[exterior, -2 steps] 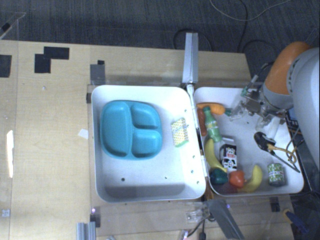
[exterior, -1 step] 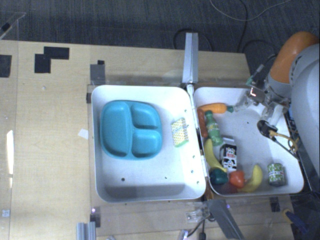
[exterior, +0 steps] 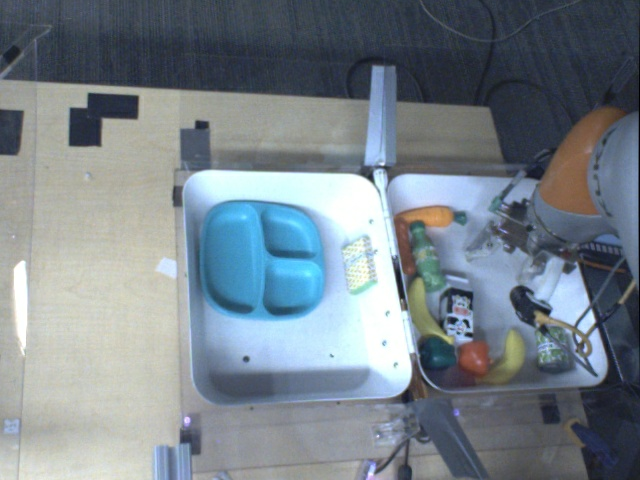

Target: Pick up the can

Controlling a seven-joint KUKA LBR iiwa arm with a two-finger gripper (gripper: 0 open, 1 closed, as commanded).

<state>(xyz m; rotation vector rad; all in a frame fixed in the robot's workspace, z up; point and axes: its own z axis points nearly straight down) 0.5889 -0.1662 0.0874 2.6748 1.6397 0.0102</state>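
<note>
Where the grey arm with its orange band reaches in from the right, the end effector [exterior: 508, 228] hangs over the upper right part of the right bin [exterior: 450, 182]. Whether it is spread or pressed together cannot be told from this slant, and nothing is seen held in it.

Closest to it, just to its left, an orange carrot [exterior: 432, 215] lies along the bin's upper wall. A green bottle [exterior: 425, 258] stands left of the end effector and a little lower in the view. A small black-and-white box [exterior: 458, 313] sits lower still, with a banana [exterior: 422, 310] curving along its left side.

The can [exterior: 551, 350] lies well apart from the end effector, below it and slightly to its right, in the bin's lower right corner. It is short, with a pale metal top and a green-and-white label. Its print is too small to read. Just left of it are a second yellow banana [exterior: 511, 355], a red tomato [exterior: 474, 358] and a teal round thing [exterior: 436, 352].

Farther left of the end effector, the left bin [exterior: 290, 392] holds a small yellow patterned sponge [exterior: 359, 264] and, beyond that, a blue divided plate [exterior: 262, 260]. Farthest left is the pale wooden table [exterior: 100, 268].
</note>
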